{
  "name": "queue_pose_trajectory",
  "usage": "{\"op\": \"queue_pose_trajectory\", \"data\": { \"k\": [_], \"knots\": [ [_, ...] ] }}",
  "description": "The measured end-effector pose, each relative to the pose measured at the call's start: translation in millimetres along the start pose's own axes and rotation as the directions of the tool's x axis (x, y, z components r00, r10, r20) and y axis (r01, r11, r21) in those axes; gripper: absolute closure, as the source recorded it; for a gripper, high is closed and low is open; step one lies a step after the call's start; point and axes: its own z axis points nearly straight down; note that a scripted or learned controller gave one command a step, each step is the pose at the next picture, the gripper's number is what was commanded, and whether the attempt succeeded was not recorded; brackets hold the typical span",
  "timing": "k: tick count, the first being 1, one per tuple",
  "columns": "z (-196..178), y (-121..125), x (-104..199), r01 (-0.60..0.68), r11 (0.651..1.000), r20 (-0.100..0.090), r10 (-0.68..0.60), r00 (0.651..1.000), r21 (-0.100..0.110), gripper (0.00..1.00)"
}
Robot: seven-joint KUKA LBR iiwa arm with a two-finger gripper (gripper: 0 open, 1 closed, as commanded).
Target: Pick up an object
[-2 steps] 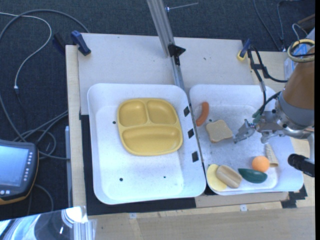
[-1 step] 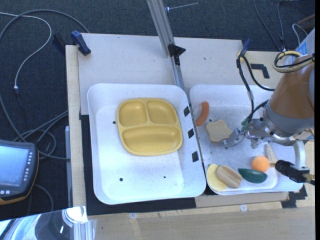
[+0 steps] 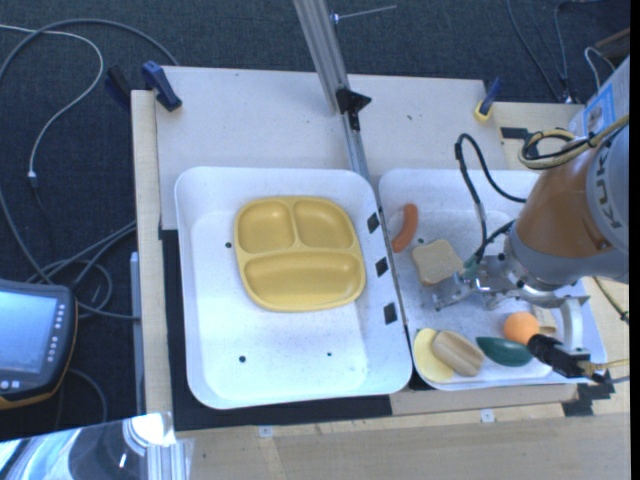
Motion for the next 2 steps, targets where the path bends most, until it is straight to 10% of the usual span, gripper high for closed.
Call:
{"op": "queue_pose_trajectory", "data": {
  "k": [1,2],
  "knots": [
    [-14,2,0,0.0,1.0,0.002,0.0,1.0,-0.008,1.0],
    [-76,10,0,0.002,1.0,0.005,-0.001,1.0,-0.016,1.0]
  ]
}}
